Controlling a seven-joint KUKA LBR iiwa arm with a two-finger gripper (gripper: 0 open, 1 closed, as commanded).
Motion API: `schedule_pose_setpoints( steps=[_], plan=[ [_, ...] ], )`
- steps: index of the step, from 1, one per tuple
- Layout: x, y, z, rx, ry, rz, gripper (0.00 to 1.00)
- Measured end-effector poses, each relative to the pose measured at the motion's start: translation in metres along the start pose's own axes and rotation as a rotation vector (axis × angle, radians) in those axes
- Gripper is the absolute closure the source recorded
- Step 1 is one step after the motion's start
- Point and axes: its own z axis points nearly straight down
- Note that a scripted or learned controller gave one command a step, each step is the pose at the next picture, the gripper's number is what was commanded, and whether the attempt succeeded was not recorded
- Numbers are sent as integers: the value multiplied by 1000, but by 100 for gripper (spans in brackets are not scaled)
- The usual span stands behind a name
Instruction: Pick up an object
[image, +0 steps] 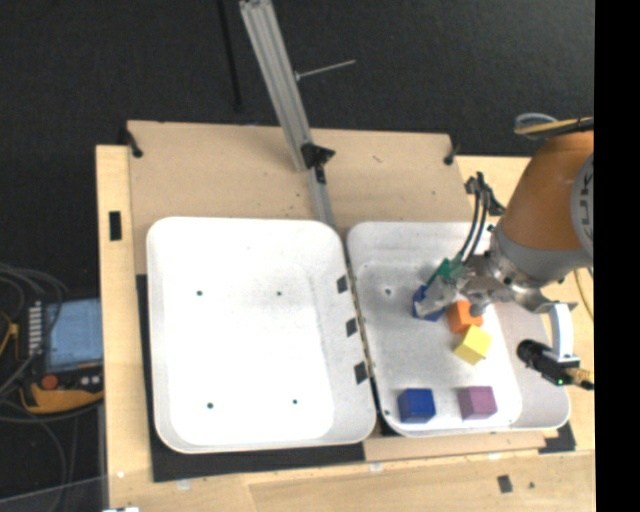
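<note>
In the right bin (395, 250) lie several small blocks: an orange one (462, 316), a yellow one (473, 345), a blue one (417, 404) and a purple one (478, 402). My gripper (440, 295) hangs low over the middle of this bin, just left of the orange block. A blue-and-green thing (432, 300) sits right at the fingertips; whether it is held I cannot tell. The arm's grey and orange wrist (545, 215) comes in from the right.
The left bin (245, 330) lies beside the right one, with a row of black clips (352, 325) on the shared edge. A slanted metal pole (285, 95) rises behind the bins. Electronics and cables (60, 350) sit off the bench at left.
</note>
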Motion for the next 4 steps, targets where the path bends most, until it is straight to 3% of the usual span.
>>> schedule_pose_setpoints(
  steps=[2, 3, 4],
  plan=[
    [4, -5, 91, -6, -2, 0, 0],
    [3, -4, 78, -11, 0, 9, 100],
    [-6, -6, 32, -10, -1, 2, 100]
  ],
)
